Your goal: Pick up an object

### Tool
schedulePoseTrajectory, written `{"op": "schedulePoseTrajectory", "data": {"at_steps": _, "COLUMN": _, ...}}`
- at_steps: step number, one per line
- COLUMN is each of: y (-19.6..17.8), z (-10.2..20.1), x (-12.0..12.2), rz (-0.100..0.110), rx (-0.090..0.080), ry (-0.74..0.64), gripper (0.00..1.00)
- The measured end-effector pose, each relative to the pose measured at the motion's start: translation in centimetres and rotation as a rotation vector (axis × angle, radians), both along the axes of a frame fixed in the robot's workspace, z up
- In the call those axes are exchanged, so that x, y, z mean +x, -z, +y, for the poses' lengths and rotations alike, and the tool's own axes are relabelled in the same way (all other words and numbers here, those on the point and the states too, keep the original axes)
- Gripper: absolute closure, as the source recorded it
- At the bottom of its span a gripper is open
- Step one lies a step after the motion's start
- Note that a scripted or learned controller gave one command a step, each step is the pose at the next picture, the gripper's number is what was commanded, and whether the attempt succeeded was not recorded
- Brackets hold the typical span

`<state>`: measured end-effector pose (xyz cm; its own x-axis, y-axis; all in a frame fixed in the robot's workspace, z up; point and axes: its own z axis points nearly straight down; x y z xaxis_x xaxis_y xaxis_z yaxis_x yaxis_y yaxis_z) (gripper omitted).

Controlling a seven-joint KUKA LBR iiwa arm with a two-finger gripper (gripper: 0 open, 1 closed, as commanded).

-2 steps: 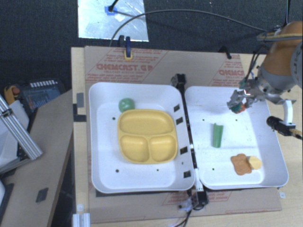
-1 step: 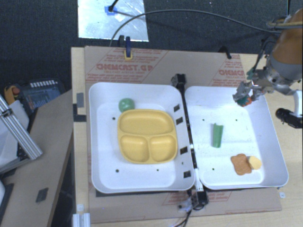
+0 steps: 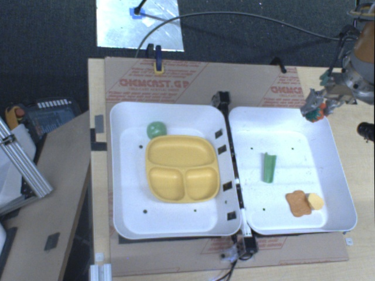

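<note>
1. Two shallow white bins sit side by side on a bench, seen from above at a slant.
2. The left bin (image 3: 126,215) holds a yellow tray (image 3: 180,167) with three compartments, lying flat near the bin's middle.
3. A small green ball (image 3: 156,129) rests just beside the tray's far left corner, partly hidden behind its rim.
4. The right bin (image 3: 334,212) holds a green stick (image 3: 268,167), lying flat near its middle.
5. Toward the near right corner of that bin lie a brown biscuit-shaped piece (image 3: 298,203) and a small yellow piece (image 3: 316,201), touching each other.
6. The gripper (image 3: 314,109) hangs over the far right corner of the right bin, well apart from the stick and the two pieces.
7. It is too blurred and small to tell how far it is open; something reddish shows at its tip, unclear what.
</note>
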<state>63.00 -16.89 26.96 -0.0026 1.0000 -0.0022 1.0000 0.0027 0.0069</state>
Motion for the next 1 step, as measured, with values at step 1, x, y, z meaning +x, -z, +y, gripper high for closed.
{"op": "schedulePoseTrajectory", "data": {"at_steps": 1, "y": 0.93, "z": 5.37, "x": -1.69, "rz": 0.007, "rx": 0.002, "ry": -0.003, "gripper": 1.0}}
